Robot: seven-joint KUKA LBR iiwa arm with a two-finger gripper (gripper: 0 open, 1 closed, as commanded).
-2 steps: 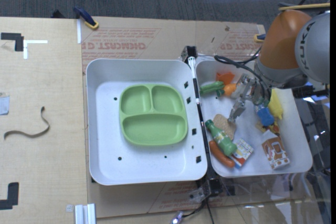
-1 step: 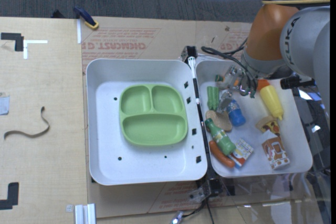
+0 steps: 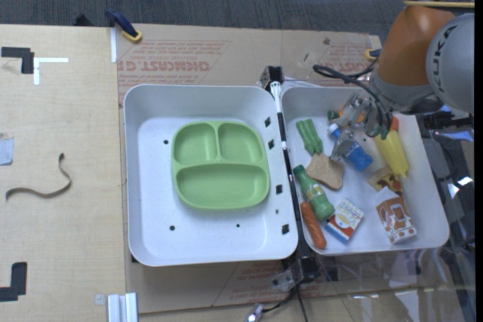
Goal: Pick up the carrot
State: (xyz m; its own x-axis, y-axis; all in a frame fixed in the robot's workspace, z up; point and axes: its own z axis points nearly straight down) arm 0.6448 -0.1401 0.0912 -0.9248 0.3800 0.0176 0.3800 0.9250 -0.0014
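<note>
The carrot (image 3: pixel 313 225) lies against the right bin's (image 3: pixel 423 241) near-left wall, long axis along it, well apart from the gripper (image 3: pixel 353 133), whose fingers' state I cannot tell.

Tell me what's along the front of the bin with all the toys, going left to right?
Orange carrot → small colourful carton with a blue edge → brown-and-white snack packet.
</note>
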